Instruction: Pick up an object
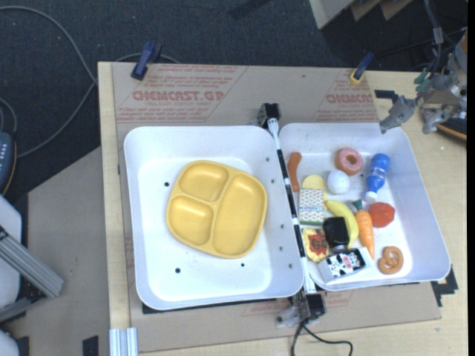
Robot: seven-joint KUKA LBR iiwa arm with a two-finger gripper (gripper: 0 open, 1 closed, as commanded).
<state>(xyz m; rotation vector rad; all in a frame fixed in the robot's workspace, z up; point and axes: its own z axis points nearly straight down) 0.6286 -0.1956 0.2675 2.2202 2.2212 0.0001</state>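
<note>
So the table [223, 87] has two white bins side by side. The left bin [148, 273] just has a yellow divided plate [217, 208] sitting in the middle, three compartments, nothing in them.

The right bin [423, 221] is where all the toy food is piled up. Near the top there's a pink donut [349, 160] with a white egg [338, 182] just below it, and a blue bottle [376, 173] lying tilted to their right. An orange-red sausage-looking thing [294, 170] sits along the divider edge. Lower down, a banana [345, 218] and a carrot [364, 231] are bunched together next to a black block [335, 231], with a red tomato-ish piece [381, 214] just right of the carrot. A pretzel [390, 259] sits apart near the bottom right corner, and a black-and-white carton [346, 263] lies at the bottom edge.

The gripper [404, 112] hangs over the top right corner of the right bin, above the rim and well clear of the pile. Nothing's between the jaws, and they look spread apart.
</note>
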